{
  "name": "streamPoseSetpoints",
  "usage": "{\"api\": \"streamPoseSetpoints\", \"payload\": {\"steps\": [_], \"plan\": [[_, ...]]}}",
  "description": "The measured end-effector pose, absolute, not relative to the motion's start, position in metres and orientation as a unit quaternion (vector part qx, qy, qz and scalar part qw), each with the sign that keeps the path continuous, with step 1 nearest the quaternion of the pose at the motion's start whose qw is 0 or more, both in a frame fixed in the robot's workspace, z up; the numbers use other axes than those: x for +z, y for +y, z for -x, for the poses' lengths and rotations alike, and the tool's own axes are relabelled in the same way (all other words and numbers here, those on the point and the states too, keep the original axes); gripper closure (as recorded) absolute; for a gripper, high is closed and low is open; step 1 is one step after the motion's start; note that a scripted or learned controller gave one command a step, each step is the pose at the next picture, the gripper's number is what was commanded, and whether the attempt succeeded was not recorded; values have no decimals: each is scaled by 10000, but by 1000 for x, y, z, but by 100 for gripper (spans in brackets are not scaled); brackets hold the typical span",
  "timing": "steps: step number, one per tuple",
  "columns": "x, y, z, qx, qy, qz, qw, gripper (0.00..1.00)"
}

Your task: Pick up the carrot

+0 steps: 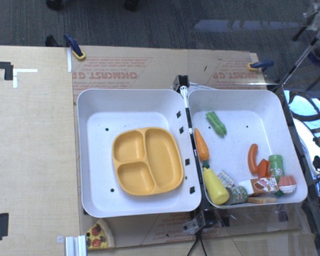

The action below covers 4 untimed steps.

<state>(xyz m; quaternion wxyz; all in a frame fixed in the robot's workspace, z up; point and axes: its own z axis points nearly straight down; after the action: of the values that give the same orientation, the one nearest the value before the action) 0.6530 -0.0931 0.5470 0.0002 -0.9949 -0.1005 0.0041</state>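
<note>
Camera view gives me two white bins: the left bin (90,159) carries a yellow divided plate (148,160), the right bin (272,116) the toy food. I see the carrot (201,144) at nine o'clock in the right bin, hard against its left wall — just above the yellow bottle (215,187). I'd descend slightly inboard, fingers straddling its width. Jaw state: I cannot tell.

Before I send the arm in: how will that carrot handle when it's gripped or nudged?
The carrot looks like a smooth moulded toy, so probably stiff, light and a bit slippery. Its rounded, tapered body may roll or pivot if nudged. It lies along the right bin's left wall, which could crowd a finger.
</note>
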Motion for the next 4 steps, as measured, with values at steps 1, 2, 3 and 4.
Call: {"api": "streamPoseSetpoints", "payload": {"steps": [1, 2, 3, 4], "plan": [[547, -93, -653, 43, -1005, 9949, 1, 0], [555, -93, -654, 55, -1015, 9948, 1, 100], [555, -93, -654, 56, -1008, 9949, 1, 0], [539, -77, -652, 30, -1019, 9948, 7, 0]]}}
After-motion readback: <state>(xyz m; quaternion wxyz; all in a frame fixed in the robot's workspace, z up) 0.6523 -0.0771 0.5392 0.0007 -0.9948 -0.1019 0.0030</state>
